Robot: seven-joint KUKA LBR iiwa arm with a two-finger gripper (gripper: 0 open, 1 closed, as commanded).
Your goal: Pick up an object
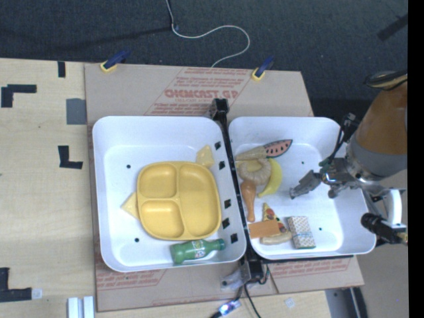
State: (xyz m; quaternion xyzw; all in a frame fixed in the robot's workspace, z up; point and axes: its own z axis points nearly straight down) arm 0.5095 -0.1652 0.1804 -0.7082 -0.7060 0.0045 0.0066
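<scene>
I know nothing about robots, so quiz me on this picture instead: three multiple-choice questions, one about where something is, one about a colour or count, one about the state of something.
1. Where does the green bottle lie?
A. In the left bin, near its front edge
B. In the right bin, by the watermelon slice
C. On the cardboard outside both bins

2. How many compartments does the yellow plate have?
A. Two
B. Three
C. Five

3. What is the state of the gripper?
A. Clamped on the bottle
B. Lifting the plate
C. Over bare floor in the right bin, holding nothing

Answers:
1. A, the bottle lies on its side below the plate in the left bin.
2. B, two ridges split the plate into three sections.
3. C, its tip sits in the right bin, right of the banana, with nothing between the fingers.
</scene>
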